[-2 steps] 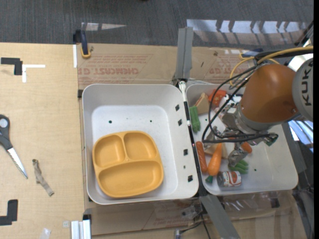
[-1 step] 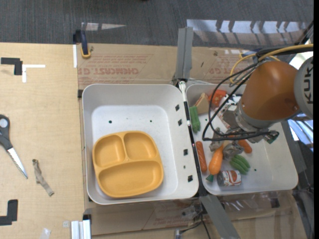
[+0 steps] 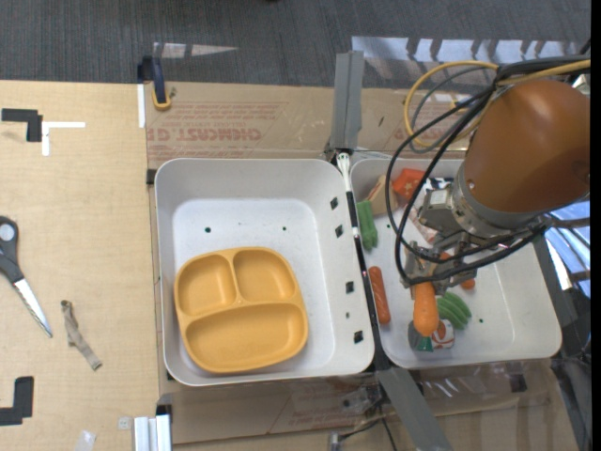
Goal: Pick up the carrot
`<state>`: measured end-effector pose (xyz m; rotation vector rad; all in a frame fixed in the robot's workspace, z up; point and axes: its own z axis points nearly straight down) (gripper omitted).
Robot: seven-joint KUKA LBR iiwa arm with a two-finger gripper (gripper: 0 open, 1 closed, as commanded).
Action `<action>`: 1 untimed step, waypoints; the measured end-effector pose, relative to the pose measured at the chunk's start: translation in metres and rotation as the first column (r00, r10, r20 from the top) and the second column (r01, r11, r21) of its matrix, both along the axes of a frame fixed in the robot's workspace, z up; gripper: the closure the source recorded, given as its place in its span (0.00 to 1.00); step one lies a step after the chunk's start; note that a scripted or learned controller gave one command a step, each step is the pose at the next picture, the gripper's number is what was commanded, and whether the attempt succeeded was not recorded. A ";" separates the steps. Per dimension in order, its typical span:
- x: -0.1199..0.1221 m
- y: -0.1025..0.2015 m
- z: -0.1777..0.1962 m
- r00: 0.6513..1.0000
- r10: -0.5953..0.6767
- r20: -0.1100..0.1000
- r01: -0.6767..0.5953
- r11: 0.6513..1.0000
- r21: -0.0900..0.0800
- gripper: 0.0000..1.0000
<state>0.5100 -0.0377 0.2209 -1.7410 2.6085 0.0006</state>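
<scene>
From the overhead camera, you've got the arm (image 3: pixel 526 148) hanging over the right bin (image 3: pixel 526 346), and the gripper (image 3: pixel 434 269) sits right above the carrot (image 3: pixel 425 310). The carrot lies on end toward the bin's front wall, its top tucked up at the tool, a green piece (image 3: pixel 454 308) just beside it on the right and a red sausage-like piece (image 3: pixel 378 294) just to its left by the bin's edge. Cables crowd the tool, so I cannot tell whether the pincer is released or clenched. My read: you're at the grasp itself. Keep it centred over the carrot's width, close squarely, and lift straight so neither neighbour gets dragged. The yellow plate (image 3: pixel 242 310) in the left bin (image 3: pixel 169 252) stays out of it.
</scene>
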 end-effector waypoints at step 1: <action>0.002 0.001 0.009 1.000 -0.004 0.003 0.004 1.000 0.003 1.00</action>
